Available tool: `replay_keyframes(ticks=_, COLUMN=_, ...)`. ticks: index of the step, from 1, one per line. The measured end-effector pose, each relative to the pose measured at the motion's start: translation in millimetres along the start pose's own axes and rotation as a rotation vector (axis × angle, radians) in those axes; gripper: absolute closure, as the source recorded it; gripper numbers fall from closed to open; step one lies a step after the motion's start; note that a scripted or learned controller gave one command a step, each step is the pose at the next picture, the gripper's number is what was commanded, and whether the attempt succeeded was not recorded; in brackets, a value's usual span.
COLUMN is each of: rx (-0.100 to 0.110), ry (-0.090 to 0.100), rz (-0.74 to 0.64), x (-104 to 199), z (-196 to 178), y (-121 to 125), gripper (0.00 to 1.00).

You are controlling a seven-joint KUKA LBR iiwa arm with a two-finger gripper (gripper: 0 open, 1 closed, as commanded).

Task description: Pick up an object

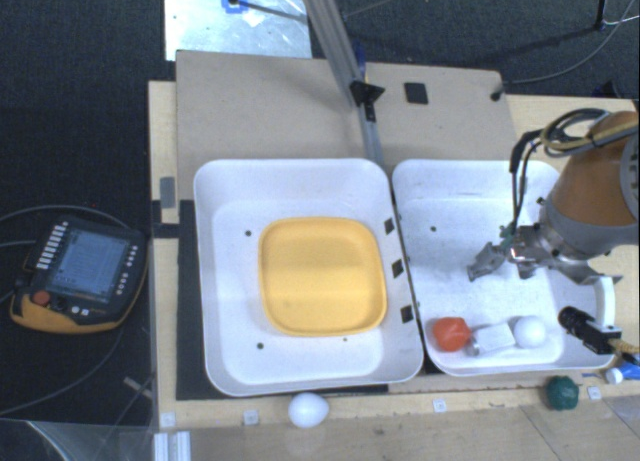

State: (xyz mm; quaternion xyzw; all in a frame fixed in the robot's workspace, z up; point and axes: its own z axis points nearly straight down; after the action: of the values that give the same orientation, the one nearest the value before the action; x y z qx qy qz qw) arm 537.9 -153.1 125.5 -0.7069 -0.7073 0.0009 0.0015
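No pick yet: hand [487, 263] hangs over bare floor of the right shallow white bin [440, 194], can't tell its state, nothing visibly in it; small red ball [449, 333], white block [492, 337], white ball [529, 330] untouched at the near wall.

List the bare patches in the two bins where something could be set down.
Right bin: bare floor across its far and left parts, up to the gripper. Crowded along its near wall: red object, white block, white ball. Left bin: only margins around the yellow plate.
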Motion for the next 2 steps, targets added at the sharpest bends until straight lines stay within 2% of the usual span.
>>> replay_keyframes(ticks=1, rx=-0.001, ry=-0.001, rz=0.000, x=0.2, z=36.6, y=-0.4, gripper=0.00)
replay_keyframes(ticks=2, rx=-0.005, ry=-0.001, rz=0.001, x=-0.1, z=24.5, y=0.7, gripper=1.00)
